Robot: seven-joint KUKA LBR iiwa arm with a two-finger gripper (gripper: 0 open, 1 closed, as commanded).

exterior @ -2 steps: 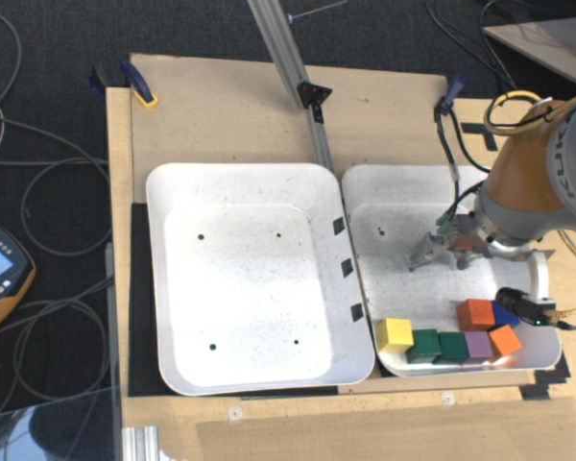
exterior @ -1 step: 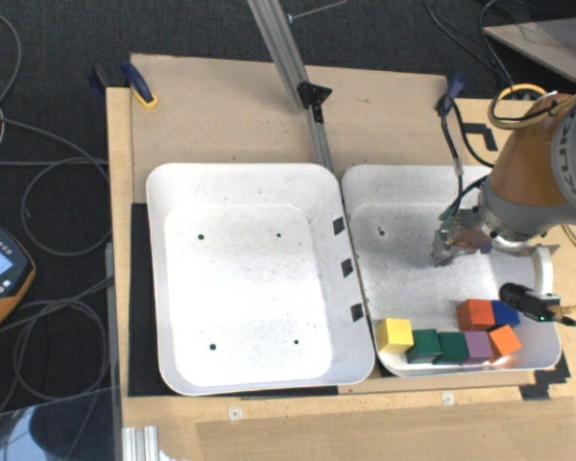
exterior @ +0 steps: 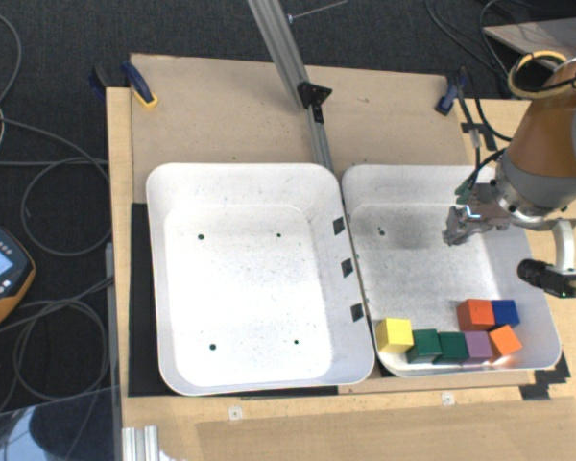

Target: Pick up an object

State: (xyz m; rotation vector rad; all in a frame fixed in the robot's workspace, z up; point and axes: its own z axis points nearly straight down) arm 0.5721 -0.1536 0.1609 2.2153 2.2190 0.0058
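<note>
Camera view from above shows the small coloured blocks bunched along the near edge of the right-hand shallow white bin (exterior: 403,195) — a yellow cube (exterior: 395,333) at the left end, then two dark green blocks (exterior: 438,346) touching each other, a purple block (exterior: 478,345), and an orange block (exterior: 505,340) toward the near right corner. Just behind these sit a red-orange block (exterior: 476,312) and a blue block (exterior: 505,311), side by side. All rest on the bin floor. The two-finger gripper (exterior: 458,229) hangs over the bare middle of that bin, well apart from the blocks (whether it is released or clenched cannot be told), with nothing visibly held. The grey arm with its orange band (exterior: 545,137) reaches in from the right. The left-hand white bin (exterior: 173,195) lies just beside — both on a wooden bench (exterior: 240,113).
</note>
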